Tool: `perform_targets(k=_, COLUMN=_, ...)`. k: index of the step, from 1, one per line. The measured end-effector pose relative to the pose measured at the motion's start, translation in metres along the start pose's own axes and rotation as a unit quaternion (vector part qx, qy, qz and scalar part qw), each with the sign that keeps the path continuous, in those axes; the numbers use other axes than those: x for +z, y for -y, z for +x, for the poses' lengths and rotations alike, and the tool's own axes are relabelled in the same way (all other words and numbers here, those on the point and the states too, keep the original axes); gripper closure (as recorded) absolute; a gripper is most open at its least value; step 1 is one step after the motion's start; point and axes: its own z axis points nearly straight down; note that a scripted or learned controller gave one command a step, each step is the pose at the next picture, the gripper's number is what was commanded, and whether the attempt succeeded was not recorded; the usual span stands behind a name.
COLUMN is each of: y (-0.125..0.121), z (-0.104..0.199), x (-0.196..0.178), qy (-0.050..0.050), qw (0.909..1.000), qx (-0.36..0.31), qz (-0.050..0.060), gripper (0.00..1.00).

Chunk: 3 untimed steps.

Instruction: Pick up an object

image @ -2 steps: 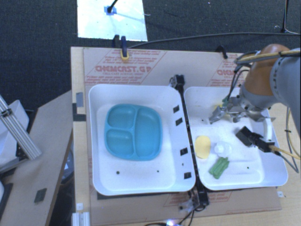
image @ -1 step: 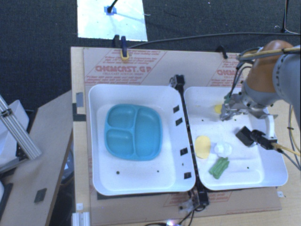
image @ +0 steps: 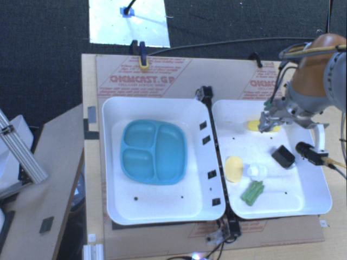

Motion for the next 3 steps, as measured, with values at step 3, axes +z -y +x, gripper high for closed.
perform_targets(k=3, y=0.014, z=0.047, x=-0.077, qy=-0.001, qw=1.0, qx=-0.002, qz=0.002, gripper=1.0)
